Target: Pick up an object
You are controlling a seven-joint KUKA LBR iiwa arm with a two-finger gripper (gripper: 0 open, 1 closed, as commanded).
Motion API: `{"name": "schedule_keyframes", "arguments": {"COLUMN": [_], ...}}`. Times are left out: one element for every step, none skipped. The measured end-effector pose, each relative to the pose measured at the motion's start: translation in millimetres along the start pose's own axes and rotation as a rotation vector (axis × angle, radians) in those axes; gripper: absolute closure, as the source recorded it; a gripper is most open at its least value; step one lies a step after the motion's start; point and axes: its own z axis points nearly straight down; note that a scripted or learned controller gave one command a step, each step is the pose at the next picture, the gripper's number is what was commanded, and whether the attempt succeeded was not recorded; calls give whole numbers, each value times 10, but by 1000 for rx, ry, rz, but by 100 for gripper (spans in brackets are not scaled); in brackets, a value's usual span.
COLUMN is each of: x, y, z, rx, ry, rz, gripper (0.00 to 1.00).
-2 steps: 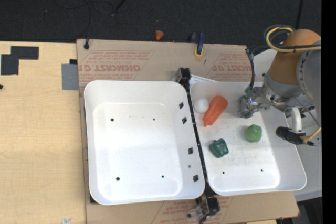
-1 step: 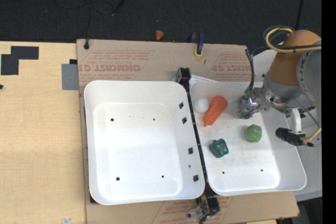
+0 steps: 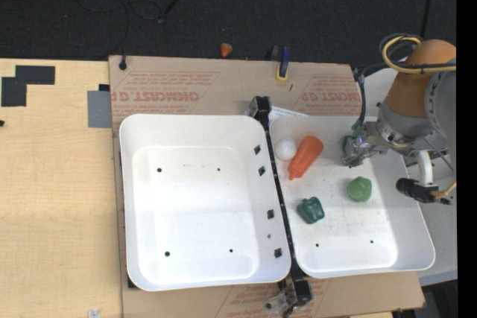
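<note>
**Gripper over the right bin, among four small things**

The gripper (image 3: 356,153) hangs over the far part of the right bin (image 3: 408,231). Whether its grip is released or clenched cannot be told. A pale green lump (image 3: 359,189) lies just beside it, apart. Leftward, an orange carrot (image 3: 305,156) touches a white ball (image 3: 286,150). A dark green piece (image 3: 311,210) lies nearer the front.

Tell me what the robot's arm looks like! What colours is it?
The arm is grey and rounded, with a big orange band above the wrist. A yellow cable loops up beside the band. At the end sits a small gripper of dull silvery metal.
</note>
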Motion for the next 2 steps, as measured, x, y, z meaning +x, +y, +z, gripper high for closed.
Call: {"name": "schedule_keyframes", "arguments": {"x": [33,35], "y": [9,-224], "z": [8,4], "rx": [3,-3], "ry": [1,-1], "rz": [-1,0], "gripper": [100,100]}}
